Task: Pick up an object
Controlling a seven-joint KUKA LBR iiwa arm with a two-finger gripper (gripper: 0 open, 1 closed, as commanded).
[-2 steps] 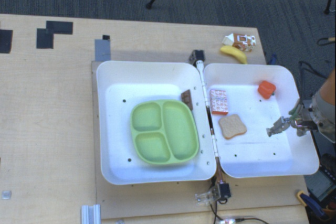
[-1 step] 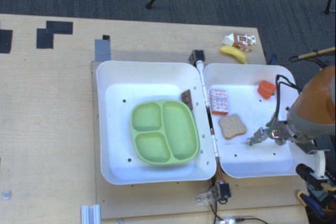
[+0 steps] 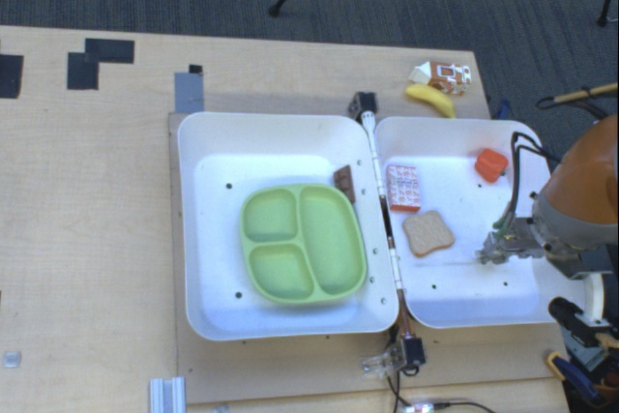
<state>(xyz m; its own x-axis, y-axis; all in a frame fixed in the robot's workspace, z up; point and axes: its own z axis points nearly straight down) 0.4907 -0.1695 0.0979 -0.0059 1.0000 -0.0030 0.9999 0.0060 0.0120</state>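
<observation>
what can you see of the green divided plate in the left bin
The green divided plate is pale lime, plastic-looking, a rounded rectangle with three compartments: two smaller ones on its left side, one long one on its right. All three look empty. It lies flat, slightly rotated, on the floor of the left bin, toward the bin's right side. A small brown object sits at its upper right corner.

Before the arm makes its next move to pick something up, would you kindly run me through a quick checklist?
1. Things to pick in right bin: bread slice, orange block, red-and-white packet. Ok.
2. Gripper low over the right bin's floor: ok.
3. Something between its fingers: not ok, nothing seen.
4. Gripper lined up over a thing: not ok, it is right of the bread slice.
5. Fingers open: cannot tell.
</observation>
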